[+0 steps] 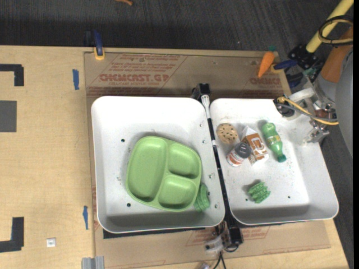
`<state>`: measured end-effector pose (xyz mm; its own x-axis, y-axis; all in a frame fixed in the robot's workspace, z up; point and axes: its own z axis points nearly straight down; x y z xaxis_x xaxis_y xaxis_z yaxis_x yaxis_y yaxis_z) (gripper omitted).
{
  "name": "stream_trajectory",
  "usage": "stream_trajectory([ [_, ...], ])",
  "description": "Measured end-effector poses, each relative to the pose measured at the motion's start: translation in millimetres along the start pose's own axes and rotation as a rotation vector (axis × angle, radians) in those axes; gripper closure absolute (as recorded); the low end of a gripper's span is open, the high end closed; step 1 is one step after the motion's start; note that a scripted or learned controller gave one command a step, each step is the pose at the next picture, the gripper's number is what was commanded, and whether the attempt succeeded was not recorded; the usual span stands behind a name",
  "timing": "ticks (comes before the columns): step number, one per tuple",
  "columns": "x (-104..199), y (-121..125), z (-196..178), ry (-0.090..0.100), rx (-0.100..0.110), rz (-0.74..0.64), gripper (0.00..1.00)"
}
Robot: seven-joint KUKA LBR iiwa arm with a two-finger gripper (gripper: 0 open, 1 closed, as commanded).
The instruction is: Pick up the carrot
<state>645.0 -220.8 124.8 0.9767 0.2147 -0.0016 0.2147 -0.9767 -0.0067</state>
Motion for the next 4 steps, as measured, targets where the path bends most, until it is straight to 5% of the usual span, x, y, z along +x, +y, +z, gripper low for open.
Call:
stream_trajectory([
  [4,0.1,0.2,-0.5,0.000,0.000,0.001,0.00],
])
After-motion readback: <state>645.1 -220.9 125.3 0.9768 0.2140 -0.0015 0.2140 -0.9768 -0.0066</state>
